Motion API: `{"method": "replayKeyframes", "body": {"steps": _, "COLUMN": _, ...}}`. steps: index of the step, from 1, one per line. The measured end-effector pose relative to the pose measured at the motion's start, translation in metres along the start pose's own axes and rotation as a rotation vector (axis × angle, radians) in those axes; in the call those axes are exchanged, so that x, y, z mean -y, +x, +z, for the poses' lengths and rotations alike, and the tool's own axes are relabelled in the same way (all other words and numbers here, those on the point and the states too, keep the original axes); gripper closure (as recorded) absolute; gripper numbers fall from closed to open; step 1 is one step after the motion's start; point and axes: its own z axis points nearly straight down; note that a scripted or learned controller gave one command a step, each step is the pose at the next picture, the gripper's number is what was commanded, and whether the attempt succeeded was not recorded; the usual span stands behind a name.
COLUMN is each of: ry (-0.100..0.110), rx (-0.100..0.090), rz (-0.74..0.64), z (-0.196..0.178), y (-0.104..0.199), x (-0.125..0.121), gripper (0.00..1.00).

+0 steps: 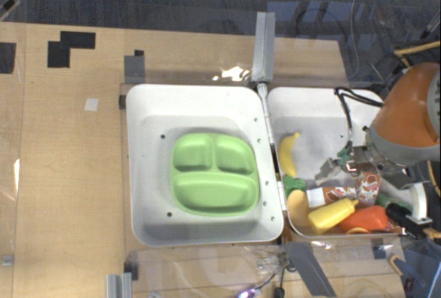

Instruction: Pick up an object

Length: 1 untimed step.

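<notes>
Fingers' state can't be told; gripper [344,167] sits low in right bin [311,107], above yellow bottle [332,214], beside banana [287,154].

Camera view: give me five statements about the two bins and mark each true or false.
1. The green divided tray lies in the left bin. True.
2. The banana lies in the left bin. False: it lies in the right bin, near the wall shared by the two bins.
3. The pincer is over the right bin. True.
4. The green divided tray holds a yellow bottle. False: its compartments hold nothing; the yellow bottle lies in the right bin.
5. An orange object lies beside the yellow bottle. True.
</notes>
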Motion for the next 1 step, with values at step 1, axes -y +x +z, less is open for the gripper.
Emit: {"method": "replayKeyframes", "body": {"steps": 1, "ry": -0.002, "rx": 0.000, "rz": 0.041, "z": -0.0167, "y": 0.0013, "x": 0.0091, "gripper": 0.00}}
